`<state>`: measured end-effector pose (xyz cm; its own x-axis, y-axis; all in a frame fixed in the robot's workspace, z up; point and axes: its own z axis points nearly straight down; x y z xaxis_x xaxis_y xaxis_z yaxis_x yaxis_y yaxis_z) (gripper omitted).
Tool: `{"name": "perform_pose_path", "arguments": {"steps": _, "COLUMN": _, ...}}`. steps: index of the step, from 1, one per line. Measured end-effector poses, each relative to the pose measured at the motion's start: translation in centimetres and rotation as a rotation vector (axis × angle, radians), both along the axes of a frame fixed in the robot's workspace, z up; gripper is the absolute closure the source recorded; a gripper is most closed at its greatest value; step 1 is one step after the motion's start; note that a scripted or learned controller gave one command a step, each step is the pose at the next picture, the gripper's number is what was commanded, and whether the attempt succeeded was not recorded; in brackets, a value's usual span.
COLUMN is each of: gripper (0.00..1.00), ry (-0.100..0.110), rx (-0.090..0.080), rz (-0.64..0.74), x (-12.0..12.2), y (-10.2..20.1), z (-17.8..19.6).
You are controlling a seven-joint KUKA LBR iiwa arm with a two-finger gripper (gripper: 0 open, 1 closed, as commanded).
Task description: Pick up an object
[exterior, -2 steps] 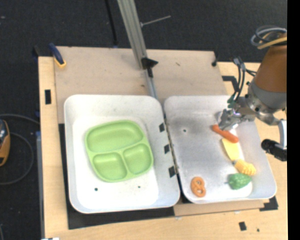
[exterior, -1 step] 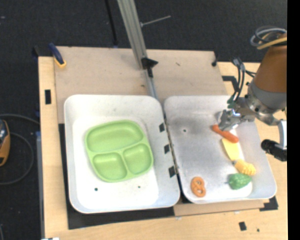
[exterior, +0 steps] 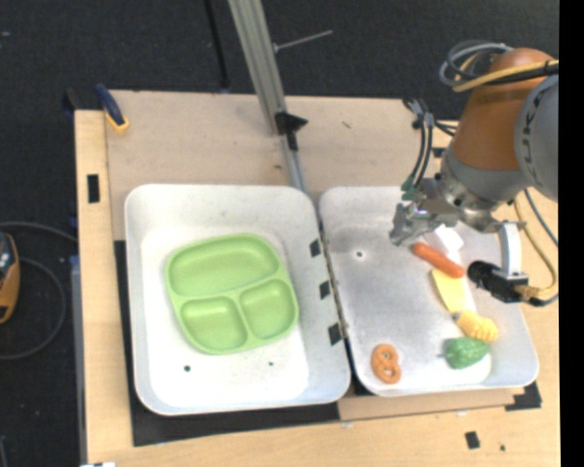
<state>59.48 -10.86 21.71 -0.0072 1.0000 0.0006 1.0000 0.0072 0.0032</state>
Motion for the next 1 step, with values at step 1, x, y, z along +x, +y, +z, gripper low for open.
{"name": "perform_pose_path", "arguments": {"steps": 1, "gripper": 1.0, "ry": 0.002, "rx": 0.001, "rz": 0.0, "x": -0.17, "y": 4.93, "z": -0.08}}
